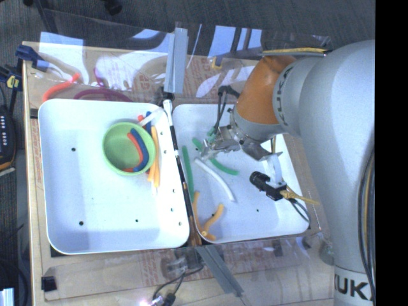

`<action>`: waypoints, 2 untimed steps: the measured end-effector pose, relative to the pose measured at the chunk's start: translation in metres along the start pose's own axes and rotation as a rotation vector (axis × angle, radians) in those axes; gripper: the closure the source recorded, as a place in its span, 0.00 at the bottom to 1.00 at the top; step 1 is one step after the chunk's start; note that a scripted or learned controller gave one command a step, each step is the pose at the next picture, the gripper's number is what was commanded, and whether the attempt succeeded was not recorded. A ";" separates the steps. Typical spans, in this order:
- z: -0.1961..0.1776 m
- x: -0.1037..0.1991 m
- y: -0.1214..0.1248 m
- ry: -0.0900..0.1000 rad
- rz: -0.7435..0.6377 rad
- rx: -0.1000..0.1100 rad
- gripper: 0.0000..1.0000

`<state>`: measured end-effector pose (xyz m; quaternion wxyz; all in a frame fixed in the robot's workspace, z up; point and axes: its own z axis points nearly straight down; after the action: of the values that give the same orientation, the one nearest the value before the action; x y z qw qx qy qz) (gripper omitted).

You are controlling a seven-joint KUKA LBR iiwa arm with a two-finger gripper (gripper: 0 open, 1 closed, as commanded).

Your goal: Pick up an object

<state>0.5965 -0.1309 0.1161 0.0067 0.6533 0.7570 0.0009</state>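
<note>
Above green strips (226,168) in right bin (268,225), tool (215,144), grip unreadable; left bin (83,196) holds bowl (120,148).

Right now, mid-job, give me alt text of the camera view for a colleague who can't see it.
The grey arm reaches in from the right, its gripper low over the right bin among green strips and a white strip, orange pieces lying near its lower edge. The left bin holds a green bowl with red, blue and orange curved bits in it.

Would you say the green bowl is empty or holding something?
Holding something: the green bowl has coloured strips lying inside it.
</note>
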 end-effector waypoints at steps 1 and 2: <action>-0.086 0.013 0.024 0.010 0.049 0.011 1.00; -0.085 0.014 0.023 0.011 0.049 0.011 0.00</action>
<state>0.6168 -0.1133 0.2016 -0.0011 0.6717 0.7408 0.0003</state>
